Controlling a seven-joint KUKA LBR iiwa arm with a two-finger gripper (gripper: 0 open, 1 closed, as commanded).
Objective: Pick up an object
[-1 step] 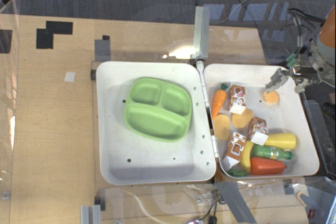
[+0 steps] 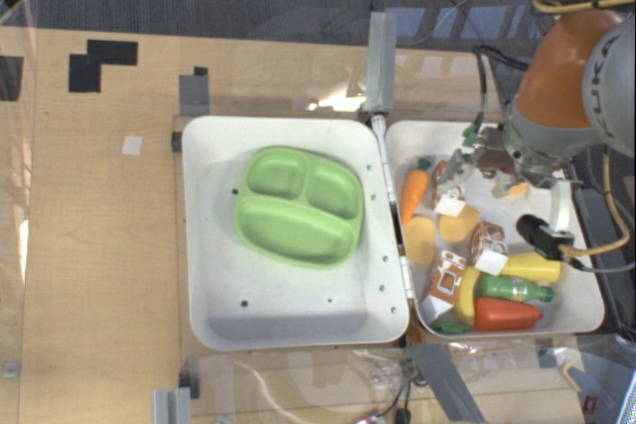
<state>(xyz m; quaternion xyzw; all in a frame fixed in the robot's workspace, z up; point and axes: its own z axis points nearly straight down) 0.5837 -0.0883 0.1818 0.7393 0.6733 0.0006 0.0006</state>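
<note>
The right bin (image 2: 592,313) holds a heap of toy food. An orange carrot (image 2: 414,193) lies by its left wall, with pale yellow rounds (image 2: 459,227) beside it. Nearer the front lie a brown carton (image 2: 446,274), a white cube (image 2: 490,261), a yellow piece (image 2: 533,266), a green bottle (image 2: 517,290) and a red piece (image 2: 507,315). My gripper (image 2: 469,164) hangs low over the back of this bin, just above a small white-topped block (image 2: 450,205) and right of the carrot. I see nothing held in it.
The left bin (image 2: 214,313) bears a green divided plate (image 2: 298,206) near its middle. A metal post (image 2: 381,65) stands behind the divider between the bins. Cables trail at the back right. The arm's orange band (image 2: 561,65) looms over the right bin's far corner.
</note>
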